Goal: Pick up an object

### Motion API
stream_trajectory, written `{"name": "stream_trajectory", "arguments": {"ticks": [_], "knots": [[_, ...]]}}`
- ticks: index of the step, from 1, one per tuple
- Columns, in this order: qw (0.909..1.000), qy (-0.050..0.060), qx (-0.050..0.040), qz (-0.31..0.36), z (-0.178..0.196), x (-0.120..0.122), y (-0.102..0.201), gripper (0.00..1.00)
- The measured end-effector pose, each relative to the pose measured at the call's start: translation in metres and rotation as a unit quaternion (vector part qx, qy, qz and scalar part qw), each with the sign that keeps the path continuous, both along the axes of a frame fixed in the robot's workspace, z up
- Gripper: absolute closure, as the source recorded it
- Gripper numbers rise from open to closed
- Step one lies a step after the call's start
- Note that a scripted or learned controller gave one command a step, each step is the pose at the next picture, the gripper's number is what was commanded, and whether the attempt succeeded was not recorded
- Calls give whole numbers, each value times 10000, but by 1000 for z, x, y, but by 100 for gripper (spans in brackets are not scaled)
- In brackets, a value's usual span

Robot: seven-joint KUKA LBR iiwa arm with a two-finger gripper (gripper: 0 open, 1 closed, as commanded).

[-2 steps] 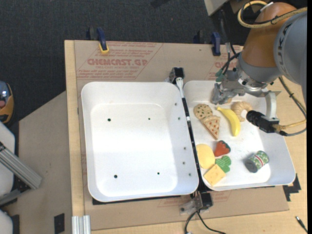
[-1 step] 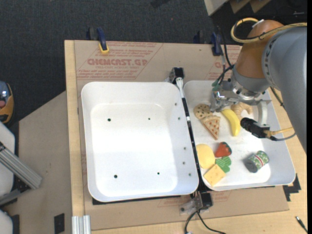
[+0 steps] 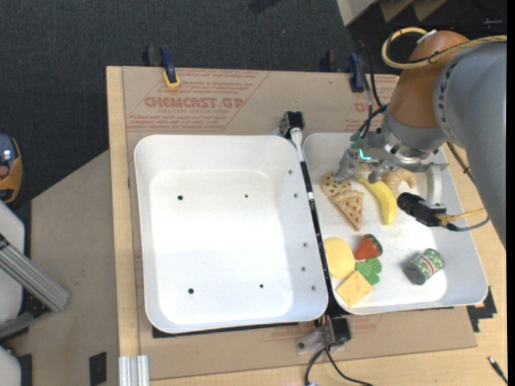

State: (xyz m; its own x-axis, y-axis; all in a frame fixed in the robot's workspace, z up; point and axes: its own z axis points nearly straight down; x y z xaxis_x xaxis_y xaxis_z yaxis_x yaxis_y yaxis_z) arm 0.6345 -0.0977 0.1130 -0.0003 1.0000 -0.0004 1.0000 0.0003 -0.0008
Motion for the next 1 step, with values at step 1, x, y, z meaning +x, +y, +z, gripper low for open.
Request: {"name": "stream_trajectory", "arguments": {"ticks": [1], "knots": [[10000, 30, 10, -11, -30, -55, 3, 0]]}}
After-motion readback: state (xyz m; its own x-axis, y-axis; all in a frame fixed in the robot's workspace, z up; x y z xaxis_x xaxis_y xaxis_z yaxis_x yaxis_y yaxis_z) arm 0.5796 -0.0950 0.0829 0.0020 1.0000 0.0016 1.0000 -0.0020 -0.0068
